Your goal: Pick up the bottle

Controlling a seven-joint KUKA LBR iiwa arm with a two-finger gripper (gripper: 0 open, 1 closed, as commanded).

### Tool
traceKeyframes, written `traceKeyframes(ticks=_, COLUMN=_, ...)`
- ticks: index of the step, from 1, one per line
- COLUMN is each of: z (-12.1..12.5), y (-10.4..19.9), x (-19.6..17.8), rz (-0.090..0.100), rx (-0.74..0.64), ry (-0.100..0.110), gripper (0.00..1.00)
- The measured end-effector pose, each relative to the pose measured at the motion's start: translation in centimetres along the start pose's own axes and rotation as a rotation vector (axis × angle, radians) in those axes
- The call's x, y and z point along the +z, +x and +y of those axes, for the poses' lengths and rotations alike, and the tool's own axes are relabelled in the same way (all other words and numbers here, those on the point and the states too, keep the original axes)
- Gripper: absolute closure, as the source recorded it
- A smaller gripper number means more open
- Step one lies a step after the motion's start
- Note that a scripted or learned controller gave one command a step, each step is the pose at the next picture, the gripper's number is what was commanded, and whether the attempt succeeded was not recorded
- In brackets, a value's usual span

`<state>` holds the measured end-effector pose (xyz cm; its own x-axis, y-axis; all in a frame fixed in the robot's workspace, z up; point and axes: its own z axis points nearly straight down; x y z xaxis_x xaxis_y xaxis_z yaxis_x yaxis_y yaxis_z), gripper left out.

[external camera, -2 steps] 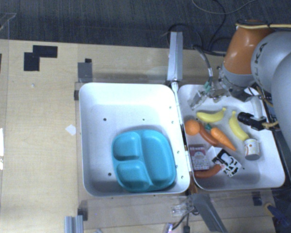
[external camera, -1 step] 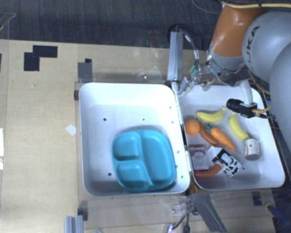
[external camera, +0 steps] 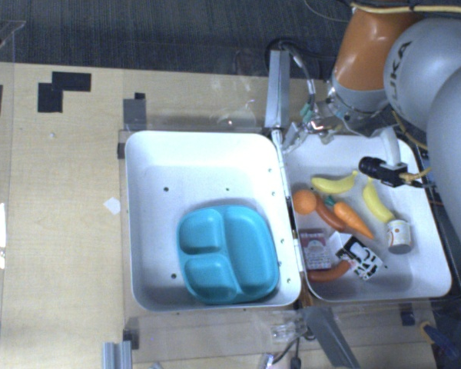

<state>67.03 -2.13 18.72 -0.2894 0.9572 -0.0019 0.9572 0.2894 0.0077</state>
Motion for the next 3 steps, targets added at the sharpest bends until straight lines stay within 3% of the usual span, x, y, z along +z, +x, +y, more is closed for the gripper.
traceKeyframes(ticks=1, z=-2.8, y=-7.7, x=10.0, rz=0.013, rx=-0.263, ry=0.018, gripper=0.00)
traceKeyframes(ticks=2, z=-2.8, y=-7.7, x=10.0, rz=0.013, rx=-0.262, ry=0.018, gripper=0.00)
traceKeyframes(ticks=3, z=-0.5, y=-1.8, x=-0.1, rz=-0.001, rx=-0.220, ry=-0.003, gripper=0.00)
